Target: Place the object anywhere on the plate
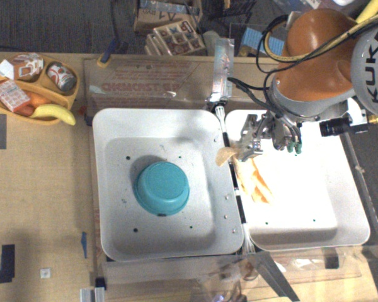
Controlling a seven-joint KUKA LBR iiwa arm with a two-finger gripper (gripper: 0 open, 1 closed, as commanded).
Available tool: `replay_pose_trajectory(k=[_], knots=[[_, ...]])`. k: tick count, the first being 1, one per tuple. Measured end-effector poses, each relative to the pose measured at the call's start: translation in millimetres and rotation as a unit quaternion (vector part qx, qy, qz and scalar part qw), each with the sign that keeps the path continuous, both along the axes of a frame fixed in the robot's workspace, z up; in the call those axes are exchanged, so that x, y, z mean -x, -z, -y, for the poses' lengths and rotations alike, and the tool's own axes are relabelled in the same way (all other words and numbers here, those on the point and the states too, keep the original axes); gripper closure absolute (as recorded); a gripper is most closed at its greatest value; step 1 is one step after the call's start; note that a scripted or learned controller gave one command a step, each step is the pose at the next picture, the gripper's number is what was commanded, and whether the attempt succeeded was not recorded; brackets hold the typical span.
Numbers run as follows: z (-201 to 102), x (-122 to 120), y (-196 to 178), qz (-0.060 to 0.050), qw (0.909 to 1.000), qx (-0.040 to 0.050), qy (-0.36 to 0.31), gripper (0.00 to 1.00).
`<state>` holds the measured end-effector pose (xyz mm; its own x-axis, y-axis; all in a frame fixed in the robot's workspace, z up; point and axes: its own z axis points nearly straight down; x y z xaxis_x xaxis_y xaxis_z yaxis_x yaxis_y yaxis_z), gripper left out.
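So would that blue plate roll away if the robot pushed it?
It would probably slide, not roll: the plate sits flat on the smooth bin. It looks like thick plastic, so it is likely stiff and not fragile.

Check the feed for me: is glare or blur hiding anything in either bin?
Camera view: the right bin is lit brightly, its floor almost washed out, so the orange object shows pale and soft-edged; the gripper is somewhat blurred. The left bin is evenly lit, and the teal plate reads sharp with a soft shadow at its lower edge.
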<state>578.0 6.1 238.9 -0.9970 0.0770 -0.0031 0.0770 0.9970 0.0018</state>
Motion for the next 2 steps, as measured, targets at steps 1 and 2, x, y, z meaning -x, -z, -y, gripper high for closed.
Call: replay_pose_trajectory(k=[1, 2], knots=[[-55.4, 7.2, -6.4, 0.001, 0.9992, 0.0001, -0.039, 1.00], [-114.1, 15.5, 6.5, 0.000, 0.9992, 0.0001, -0.039, 1.00]])
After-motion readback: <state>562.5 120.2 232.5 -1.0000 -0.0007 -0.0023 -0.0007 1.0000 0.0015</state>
